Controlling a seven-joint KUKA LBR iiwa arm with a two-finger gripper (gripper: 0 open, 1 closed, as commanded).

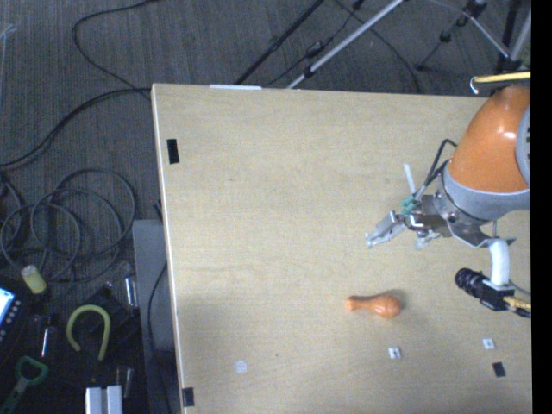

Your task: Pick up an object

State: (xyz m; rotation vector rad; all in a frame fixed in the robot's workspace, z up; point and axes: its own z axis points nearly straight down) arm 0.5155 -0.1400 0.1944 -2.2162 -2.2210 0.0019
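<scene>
One orange object lies apart from the jaws

One tan worktop [276,205] fills most of the camera view. From the right reaches the arm [493,158], grey with an orange band. Its jaws [388,229] stand slightly parted just above the board, with nothing between them. An orange pear-shaped object [376,304] lies on the worktop near its front edge, below the jaws and clear of them.

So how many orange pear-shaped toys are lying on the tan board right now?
1. A single orange pear-shaped toy lies on the tan wooden board, toward its near edge, below and left of the gripper. The grey-and-orange arm could be hiding something beneath it.
</scene>
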